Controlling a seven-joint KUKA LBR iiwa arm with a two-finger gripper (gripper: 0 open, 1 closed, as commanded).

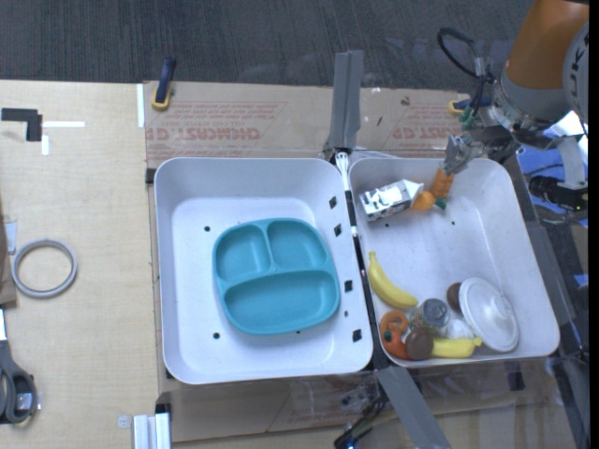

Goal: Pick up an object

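Gripper [447,169] clamped on orange carrot [441,183], lifted near far wall of right bin [524,251]. Silver packet [388,197] just left of carrot; banana [389,286] nearer bin's front.

We lose most of the arm [552,26] past the top and right edges. Scissors [13,393] run off the left edge. In the right bin's [524,251] front corner, the small items under the clear lid [489,312] overlap too much to name, and the gripper's [456,157] tips are too small to read.
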